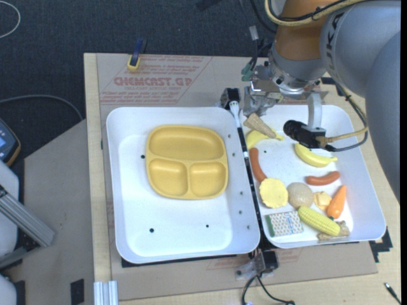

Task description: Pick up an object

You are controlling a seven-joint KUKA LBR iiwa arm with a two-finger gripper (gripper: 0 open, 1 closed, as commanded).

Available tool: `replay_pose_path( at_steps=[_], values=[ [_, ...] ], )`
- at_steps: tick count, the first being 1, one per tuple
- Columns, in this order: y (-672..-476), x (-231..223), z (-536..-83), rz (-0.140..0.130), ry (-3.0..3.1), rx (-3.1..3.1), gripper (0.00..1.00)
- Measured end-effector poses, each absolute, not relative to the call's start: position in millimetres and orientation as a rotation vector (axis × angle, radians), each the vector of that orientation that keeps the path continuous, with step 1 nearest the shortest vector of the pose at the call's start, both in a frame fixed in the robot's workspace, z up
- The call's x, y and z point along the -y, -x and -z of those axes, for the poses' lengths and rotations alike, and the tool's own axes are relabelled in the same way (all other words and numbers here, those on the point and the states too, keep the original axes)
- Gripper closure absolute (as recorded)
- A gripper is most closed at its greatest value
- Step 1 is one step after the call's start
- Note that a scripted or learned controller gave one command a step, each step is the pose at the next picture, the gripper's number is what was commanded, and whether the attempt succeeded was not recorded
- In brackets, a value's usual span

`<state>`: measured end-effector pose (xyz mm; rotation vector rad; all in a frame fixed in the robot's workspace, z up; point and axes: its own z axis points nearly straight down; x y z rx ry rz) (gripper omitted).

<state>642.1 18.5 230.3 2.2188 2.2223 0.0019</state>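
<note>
Bench board (159, 75) with red "CHEMCAST GP" lettering behind bins.

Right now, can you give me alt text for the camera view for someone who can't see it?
The grey arm's gripper hangs over the far left corner of the right bin, which holds toy food: a banana, sausages, a corn cob and a carrot. The left bin holds a yellow divided tray.

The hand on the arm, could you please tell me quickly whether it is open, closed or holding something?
Hand: over the far left corner of the right bin, beside a tan wedge-shaped piece; open, closed or holding cannot be told.
</note>
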Motion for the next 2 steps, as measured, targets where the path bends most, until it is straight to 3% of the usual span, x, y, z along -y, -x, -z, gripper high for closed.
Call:
replay_pose_path(
  at_steps=[1, 2],
  values=[
    [-648.3, -11, -215, 0.003, -2.223, -2.22, 1.0],
    [-645.0, -11, -236, -0.005, -2.219, -2.219, 1.0]
  ],
)
